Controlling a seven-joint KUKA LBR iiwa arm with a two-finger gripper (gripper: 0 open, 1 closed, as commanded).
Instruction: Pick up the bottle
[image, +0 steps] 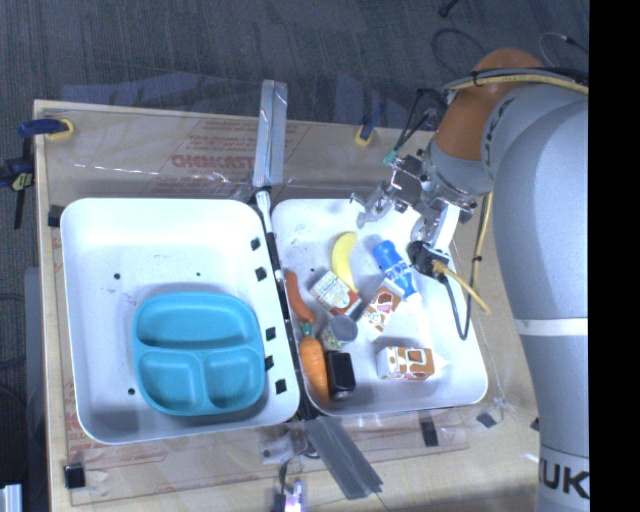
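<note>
Grey arm looms closest, its pincer hanging just above and behind the bottle, which lies beside the banana in the right bin; the approach step seems underway, so next comes lowering squarely over the bottle.

Tray in left bin; bottle right bin.

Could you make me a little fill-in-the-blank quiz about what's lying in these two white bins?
1. The blue tray lies in the ____ bin.
2. The tray has ____ compartments.
3. The bottle lies just right of a yellow ____.
4. The carrot rests against the right bin's ____ wall.

Missing words: left; three; banana; left
</note>
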